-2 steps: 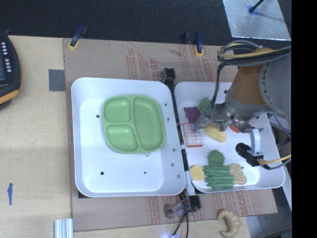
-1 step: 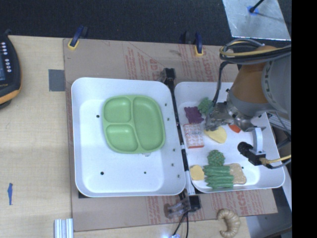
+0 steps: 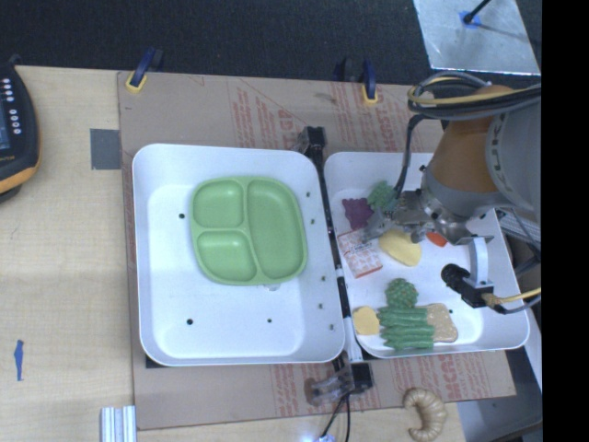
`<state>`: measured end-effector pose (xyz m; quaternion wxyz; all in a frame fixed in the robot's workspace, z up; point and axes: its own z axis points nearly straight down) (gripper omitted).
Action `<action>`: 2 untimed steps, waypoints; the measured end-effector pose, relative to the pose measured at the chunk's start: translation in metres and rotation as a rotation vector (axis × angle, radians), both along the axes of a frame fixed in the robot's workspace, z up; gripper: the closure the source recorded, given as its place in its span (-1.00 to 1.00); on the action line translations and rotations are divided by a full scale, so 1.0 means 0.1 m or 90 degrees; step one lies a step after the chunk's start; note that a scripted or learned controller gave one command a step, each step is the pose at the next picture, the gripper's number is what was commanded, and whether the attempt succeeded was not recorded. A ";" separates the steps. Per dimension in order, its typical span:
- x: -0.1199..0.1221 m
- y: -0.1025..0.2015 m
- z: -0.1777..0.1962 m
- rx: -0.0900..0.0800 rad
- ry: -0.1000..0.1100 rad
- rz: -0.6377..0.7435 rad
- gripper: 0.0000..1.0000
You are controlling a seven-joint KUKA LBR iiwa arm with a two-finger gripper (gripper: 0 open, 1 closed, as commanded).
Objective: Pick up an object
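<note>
Arm low over the right bin [image 3: 515, 339].
The arm comes in from three o'clock, its gripper [image 3: 398, 224] down among the toys; its opening cannot be told. A pale yellow piece [image 3: 402, 249] lies just at five o'clock of it, long axis running ten-to-four.

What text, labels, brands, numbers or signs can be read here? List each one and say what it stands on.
Nothing reads legibly.
Brown board under the bins: faint red print in slanted rows, too blurred to read.
Small packet in the right bin: red and white print, too small to read.
Handheld device at the left edge: buttons and a screen, markings too small to read.
</note>
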<state>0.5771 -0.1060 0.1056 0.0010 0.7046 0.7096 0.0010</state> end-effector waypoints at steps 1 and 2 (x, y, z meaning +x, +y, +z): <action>0.59 -0.07 -0.13 -0.001 -0.001 0.000 -1.00; 0.80 -0.80 0.78 -0.004 -0.003 -0.005 -1.00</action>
